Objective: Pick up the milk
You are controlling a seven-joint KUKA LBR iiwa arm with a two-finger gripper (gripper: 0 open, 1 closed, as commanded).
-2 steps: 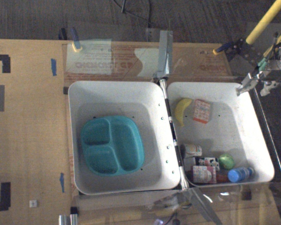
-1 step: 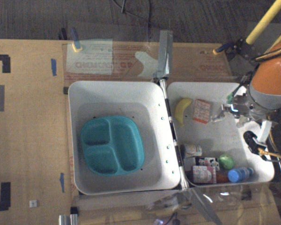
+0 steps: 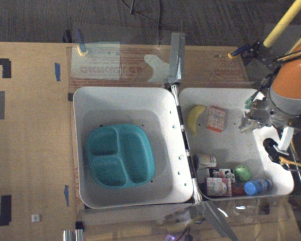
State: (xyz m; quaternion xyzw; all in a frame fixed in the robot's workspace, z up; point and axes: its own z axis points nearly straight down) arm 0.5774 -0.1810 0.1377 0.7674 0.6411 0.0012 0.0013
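Observation:
In the right bin (image 3: 251, 149), a small carton with dark and white print (image 3: 222, 174) lies near the front wall; it looks like the milk. It is wedged between a pink-and-white carton (image 3: 218, 187) in front of it and a small white pack (image 3: 206, 160) behind it. My gripper (image 3: 250, 118) hangs over the right part of this bin, below the orange band of the arm (image 3: 291, 79). It is well behind and to the right of the milk, apart from it, with nothing seen in it.
A banana (image 3: 195, 117) and a red-and-white packet (image 3: 216, 118) lie at the back of the right bin. A green ball (image 3: 243, 173) and a blue bottle (image 3: 256, 187) sit right of the cartons. The left bin (image 3: 90, 104) holds a teal divided plate (image 3: 120, 154).

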